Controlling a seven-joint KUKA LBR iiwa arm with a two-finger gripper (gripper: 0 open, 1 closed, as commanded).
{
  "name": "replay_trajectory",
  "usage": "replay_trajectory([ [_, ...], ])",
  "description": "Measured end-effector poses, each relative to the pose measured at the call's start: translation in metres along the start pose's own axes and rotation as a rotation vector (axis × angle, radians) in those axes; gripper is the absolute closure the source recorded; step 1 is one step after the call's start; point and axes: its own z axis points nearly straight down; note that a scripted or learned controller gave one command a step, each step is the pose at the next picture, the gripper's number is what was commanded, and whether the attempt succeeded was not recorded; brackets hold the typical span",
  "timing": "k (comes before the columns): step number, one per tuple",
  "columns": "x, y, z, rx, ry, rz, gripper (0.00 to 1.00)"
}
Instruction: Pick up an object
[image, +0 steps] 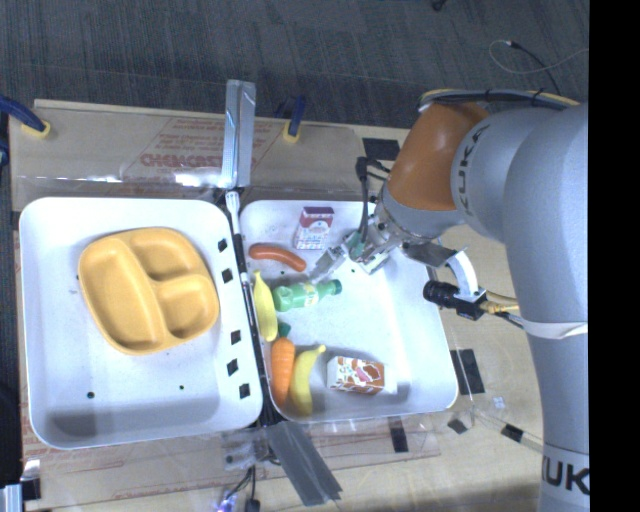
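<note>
Over the right bin (420, 340), grey arm bent down from the right, orange band above wrist, gripper (338, 256) low beside the sausage (277, 257), grip state unclear, small green bottle (305, 294) lying on its side just below.

I see a robotics lab bench, not a home. The arm (500, 170) is an industrial one, and it reaches over two white bins (60, 330) fixed side by side on a board with clamps (25, 118) and tape. Loose cables (530, 60) trail across dark carpet (150, 50). The toy food (290, 375) and yellow tray (148, 288) look like test props.
</note>
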Motion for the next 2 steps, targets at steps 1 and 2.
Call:
replay_trajectory([
  [1, 0.019, 0.002, 0.023, -0.027, -0.022, -0.029, 0.0],
  [2, 0.057, -0.024, -0.031, -0.001, 0.0, 0.018, 0.0],
])
